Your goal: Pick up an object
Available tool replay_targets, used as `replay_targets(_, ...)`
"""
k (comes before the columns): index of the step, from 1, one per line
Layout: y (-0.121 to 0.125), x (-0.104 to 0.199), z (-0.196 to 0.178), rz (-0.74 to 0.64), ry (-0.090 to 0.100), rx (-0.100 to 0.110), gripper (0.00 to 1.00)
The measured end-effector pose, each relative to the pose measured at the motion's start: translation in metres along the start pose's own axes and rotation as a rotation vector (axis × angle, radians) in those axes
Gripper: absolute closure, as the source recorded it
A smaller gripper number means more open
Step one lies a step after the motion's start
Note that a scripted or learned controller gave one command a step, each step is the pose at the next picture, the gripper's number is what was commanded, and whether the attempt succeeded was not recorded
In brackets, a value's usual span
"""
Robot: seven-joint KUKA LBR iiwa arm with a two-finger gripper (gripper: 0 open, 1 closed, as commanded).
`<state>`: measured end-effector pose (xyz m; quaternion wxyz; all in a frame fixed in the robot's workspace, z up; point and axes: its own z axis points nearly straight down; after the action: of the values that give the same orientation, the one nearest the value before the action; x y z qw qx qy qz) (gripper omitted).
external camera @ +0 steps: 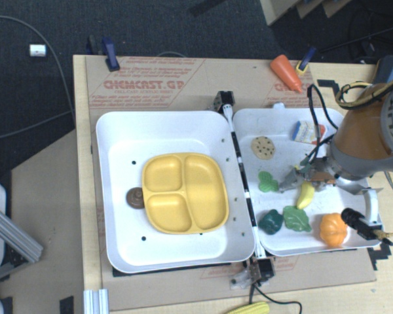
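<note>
On the bench, left bin (pixel 111 175) holds a yellow divided plate (pixel 183 193) touching a brown disc (pixel 135 197); right bin (pixel 275 120) holds orange fruit (pixel 333 230), green pieces (pixel 296 218), cookie (pixel 263 148), with gripper (pixel 300 176) low above a yellow banana-like piece (pixel 305 195), finger state unclear.

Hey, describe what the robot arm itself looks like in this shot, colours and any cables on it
The arm is a thick rounded body, orange-brown above and grey toward the wrist. Black and yellowish cables loop over its upper part. The gripper at its tip is dark metal, over the right bin.
</note>
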<state>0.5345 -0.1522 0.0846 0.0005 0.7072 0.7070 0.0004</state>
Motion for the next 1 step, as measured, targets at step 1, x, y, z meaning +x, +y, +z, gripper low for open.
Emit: replay_targets(1, 0.0002, 0.0001, -0.0097, 0.001, 0.000, -0.001, 1.00)
